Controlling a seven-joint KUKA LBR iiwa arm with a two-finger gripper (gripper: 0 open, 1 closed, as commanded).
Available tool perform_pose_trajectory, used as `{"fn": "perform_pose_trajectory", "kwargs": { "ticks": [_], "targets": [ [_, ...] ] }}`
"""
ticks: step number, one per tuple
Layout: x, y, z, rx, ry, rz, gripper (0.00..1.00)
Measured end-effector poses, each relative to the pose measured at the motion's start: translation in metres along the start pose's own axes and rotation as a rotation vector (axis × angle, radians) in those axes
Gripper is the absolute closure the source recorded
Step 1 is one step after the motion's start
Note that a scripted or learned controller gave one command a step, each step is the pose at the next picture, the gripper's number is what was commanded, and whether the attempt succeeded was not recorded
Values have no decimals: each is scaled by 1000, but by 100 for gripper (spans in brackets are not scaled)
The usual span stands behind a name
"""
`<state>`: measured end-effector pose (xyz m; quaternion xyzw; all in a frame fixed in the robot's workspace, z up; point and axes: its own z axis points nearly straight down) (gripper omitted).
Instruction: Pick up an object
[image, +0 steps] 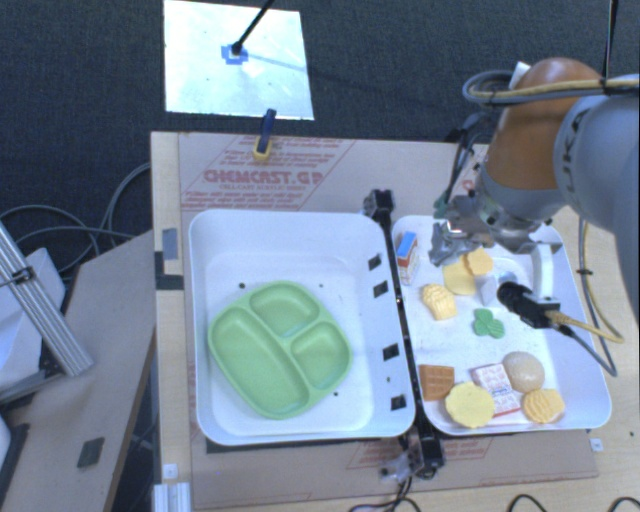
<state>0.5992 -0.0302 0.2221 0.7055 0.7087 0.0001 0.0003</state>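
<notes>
Dark carpet floor (80, 90), tan bench (110, 300)

The arm (560, 130) is cut by the right edge, and it hides the far corner of the right bin (590, 395).

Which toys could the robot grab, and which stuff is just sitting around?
For the job:
gripper
yellow pieces
corn
green clover
waffle
egg
lemon slice
carton

Just lying about:
green tray
left bin
blue clip

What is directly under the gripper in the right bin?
The gripper hangs over yellow food pieces in the right bin. The wrist covers the bin floor behind them, so anything there is hidden.
</notes>
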Motion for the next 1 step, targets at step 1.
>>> {"fn": "perform_pose_trajectory", "kwargs": {
  "ticks": [1],
  "targets": [
    [-6,-16,-10,0,0,4,100]
  ]
}}
